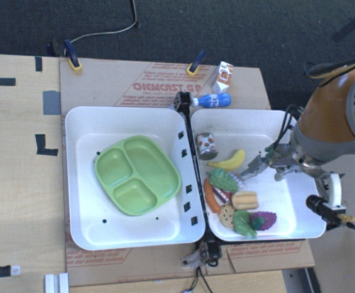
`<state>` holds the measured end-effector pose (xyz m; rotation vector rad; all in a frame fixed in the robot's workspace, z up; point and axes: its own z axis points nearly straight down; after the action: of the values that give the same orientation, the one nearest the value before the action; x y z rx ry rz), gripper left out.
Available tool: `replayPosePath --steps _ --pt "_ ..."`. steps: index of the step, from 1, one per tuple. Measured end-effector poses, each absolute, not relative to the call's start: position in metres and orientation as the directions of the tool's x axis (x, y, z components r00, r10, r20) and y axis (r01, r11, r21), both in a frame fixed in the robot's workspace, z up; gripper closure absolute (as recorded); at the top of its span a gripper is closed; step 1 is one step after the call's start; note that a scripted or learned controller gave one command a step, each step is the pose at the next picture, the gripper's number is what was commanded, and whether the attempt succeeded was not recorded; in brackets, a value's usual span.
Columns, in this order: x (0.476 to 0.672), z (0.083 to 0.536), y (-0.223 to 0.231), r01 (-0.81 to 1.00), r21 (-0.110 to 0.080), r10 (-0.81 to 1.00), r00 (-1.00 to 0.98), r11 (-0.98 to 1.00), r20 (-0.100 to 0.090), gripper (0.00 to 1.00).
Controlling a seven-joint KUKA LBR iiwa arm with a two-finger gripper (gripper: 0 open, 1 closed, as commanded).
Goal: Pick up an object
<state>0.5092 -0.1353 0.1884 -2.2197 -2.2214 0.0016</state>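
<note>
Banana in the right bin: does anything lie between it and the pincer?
Nothing visible does. The banana lies just left of the pincer, with bare floor of the right bin between them.

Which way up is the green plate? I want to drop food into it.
Right way up. The green plate lies flat in the left bin, its three compartments facing the camera.

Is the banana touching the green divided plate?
Apart. The camera view shows the banana in the right bin and the green plate in the left bin.
</note>
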Motion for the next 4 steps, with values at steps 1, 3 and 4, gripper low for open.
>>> replayPosePath --steps 1,3,4 --pt "0.561 0.145 -0.094 1.0 -0.002 1.0 -0.002 0.002 0.001 0.0" --pt "0.623 0.085 -0.112 1.0 -0.019 1.0 -0.005 0.005 0.003 0.0" --pt "0.649 0.081 -0.11 0.994 -0.107 1.0 -0.006 0.005 -0.004 0.0"
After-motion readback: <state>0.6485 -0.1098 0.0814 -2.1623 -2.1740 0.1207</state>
